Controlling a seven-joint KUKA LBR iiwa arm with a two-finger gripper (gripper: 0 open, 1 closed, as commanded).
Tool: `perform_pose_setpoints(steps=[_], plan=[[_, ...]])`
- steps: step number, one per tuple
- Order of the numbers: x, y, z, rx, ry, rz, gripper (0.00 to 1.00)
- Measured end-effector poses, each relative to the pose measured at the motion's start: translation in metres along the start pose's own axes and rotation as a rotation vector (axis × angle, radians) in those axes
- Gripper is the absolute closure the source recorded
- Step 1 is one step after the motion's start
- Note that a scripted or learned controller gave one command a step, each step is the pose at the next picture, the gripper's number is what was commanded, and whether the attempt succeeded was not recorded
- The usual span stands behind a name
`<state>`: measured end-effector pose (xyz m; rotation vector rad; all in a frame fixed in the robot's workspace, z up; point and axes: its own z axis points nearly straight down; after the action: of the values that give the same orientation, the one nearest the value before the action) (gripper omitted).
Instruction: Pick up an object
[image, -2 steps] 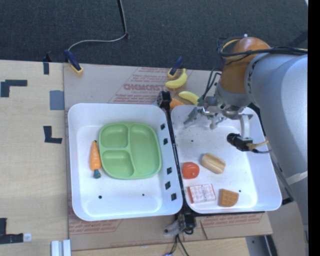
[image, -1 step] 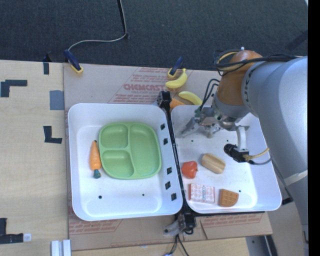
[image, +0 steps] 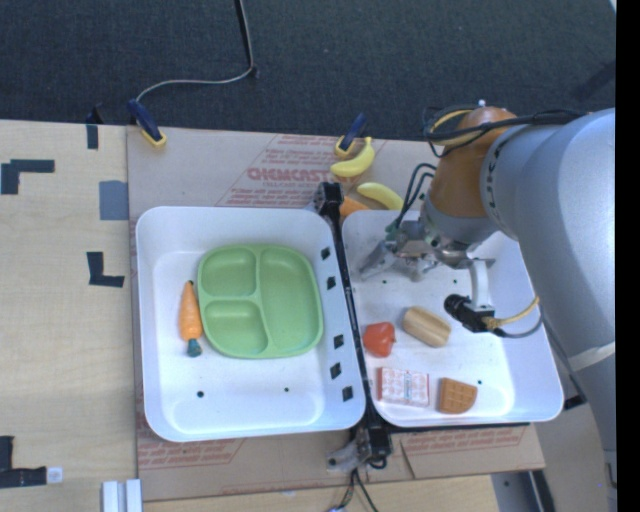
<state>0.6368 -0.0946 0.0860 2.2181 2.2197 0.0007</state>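
My gripper (image: 400, 266) hangs over the back part of the right bin (image: 520, 400), and its fingers (image: 373, 263) stand open above bare white floor with nothing between them. In front of it lie a red piece (image: 378, 338) and a tan bread roll (image: 427, 326). Nearer the front edge are a pink-and-white packet (image: 402, 385) and a brown waffle square (image: 456, 396). A yellow banana (image: 380, 193) rests at the bin's back rim, beside a small orange piece (image: 350, 207).
The left bin (image: 160, 390) holds a green divided plate (image: 260, 300) and a toy carrot (image: 189, 315) to its left. A second yellow banana (image: 355, 160) lies on the cardboard behind the bins. The arm's bulk (image: 560, 230) covers the right bin's far right side.
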Motion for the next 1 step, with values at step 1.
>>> perform_pose_setpoints(steps=[1], plan=[[-0.0011, -0.0044, -0.0001, -0.001, 0.0, -0.001, 0.0]])
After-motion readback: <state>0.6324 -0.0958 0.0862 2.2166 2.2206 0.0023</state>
